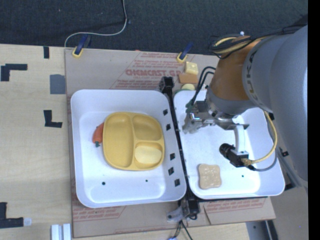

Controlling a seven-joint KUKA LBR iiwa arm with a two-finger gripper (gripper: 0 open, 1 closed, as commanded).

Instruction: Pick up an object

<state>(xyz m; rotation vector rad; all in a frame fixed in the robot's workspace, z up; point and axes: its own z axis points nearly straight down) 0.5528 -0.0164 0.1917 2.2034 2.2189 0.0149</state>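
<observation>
Camera view: gripper [192,124] over right bin [265,186], grip state unclear; glossy yellow divided plate [125,134] in left bin [87,184]

- Two white bins, side by side: the left bin [82,149] and the right bin [260,184].
- One yellow divided plate [131,136], lying in the left bin.
- One orange-red thing [98,133] showing from under the plate's left edge; I can't tell what it is.
- One tan slice of toast [209,176] in the right bin.
- One robot arm [265,69], with one gripper [192,121].
- Two clamps on the board's far edge: one [80,46] and another [184,51].
</observation>
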